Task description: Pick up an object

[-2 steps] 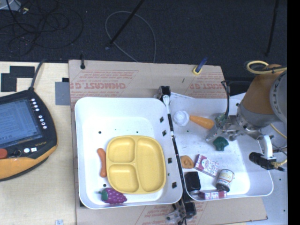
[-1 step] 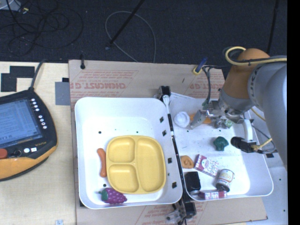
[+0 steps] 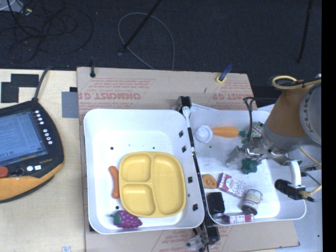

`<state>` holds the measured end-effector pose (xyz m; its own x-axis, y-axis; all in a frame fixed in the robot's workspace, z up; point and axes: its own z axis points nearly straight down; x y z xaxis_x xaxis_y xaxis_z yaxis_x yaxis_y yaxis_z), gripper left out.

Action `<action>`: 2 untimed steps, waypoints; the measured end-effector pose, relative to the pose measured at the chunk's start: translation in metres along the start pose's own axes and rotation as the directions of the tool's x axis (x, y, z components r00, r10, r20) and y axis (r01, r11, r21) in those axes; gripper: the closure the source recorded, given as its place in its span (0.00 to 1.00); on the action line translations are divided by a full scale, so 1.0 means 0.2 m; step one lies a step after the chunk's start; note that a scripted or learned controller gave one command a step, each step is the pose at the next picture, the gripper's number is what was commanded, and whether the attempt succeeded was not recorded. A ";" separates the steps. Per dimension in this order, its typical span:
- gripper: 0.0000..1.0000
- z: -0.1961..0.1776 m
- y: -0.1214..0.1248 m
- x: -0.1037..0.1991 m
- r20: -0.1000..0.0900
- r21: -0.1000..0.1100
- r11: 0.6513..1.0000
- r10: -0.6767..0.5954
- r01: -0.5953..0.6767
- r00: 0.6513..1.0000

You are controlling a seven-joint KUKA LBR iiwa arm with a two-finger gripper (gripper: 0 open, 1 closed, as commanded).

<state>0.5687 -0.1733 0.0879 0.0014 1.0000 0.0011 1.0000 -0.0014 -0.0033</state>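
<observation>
From my feed, the arm point(image 3: 294, 114) comes in from three o'clock, its orange band above the wrist, and the gripper point(image 3: 247, 154) sits low inside the right bin point(image 3: 286, 209), near that bin's centre. I see metal fingers point(image 3: 234, 155) splayed toward nine o'clock, but I cannot tell how far they stand apart or whether anything sits between them. A small green object point(image 3: 249, 165) lies just at the gripper's six o'clock side, touching or nearly touching it; I cannot say which.

At twelve o'clock of the gripper a toy carrot point(image 3: 227, 132) lies flat, with a white round cap point(image 3: 203, 135) just beside its nine o'clock end. Toward six o'clock of the gripper I see a small red-and-white packet point(image 3: 231, 185), an orange cookie-like piece point(image 3: 209, 181) at its nine o'clock, a black block point(image 3: 215, 202) below that, and a small can point(image 3: 252, 199) lying tilted near the bin's lower rim.

The left bin point(image 3: 100, 140) holds a yellow divided plate point(image 3: 152, 184). An orange sausage point(image 3: 114, 181) lies just beside the plate at nine o'clock, and a purple grape bunch point(image 3: 127, 219) sits at the plate's seven o'clock corner. Both bins rest on cardboard point(image 3: 136, 91) on the surface, and a tablet pendant point(image 3: 26, 146) lies well apart at nine o'clock.
</observation>
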 end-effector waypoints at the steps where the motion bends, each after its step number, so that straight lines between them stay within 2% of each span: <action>1: 0.00 0.00 0.04 -0.19 0.001 -0.001 1.000 -0.001 0.001 1.000; 2: 0.00 0.00 -0.11 -0.03 -0.001 -0.001 1.000 0.001 -0.001 1.000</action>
<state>0.5467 -0.1790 0.0881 0.0024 1.0000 0.0020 1.0000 -0.0024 -0.0026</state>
